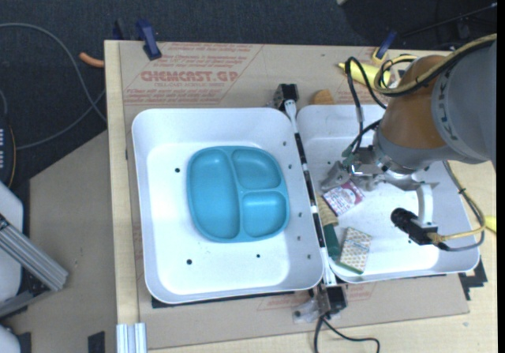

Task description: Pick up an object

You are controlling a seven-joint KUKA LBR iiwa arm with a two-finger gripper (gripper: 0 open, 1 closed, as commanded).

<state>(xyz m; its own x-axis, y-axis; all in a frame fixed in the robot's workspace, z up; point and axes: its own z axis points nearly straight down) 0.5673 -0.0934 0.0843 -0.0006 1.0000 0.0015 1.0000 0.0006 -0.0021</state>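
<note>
- The claw (353,172) hangs low in the right bin (450,257), at its left side; I cannot tell how its tips stand or whether it has anything.
- A flat, crinkly packet (342,199) lies just below-left of it, nearly touching, long axis slanted.
- A second flat, patterned pack (356,247) lies farther below.
- Well to the left, a smooth blue divided tray (237,192) sits in the other bin (158,264).

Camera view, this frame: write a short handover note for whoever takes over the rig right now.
Gripper: low in the right bin, at the pink-patterned packet; finger state and any hold unclear.
Things: packet at the bin's left side; a patterned pouch and a green item nearer the front corner. A blue divided plate lies in the left bin.
Done: no pick confirmed.
Left: grasp and lift one object.
</note>
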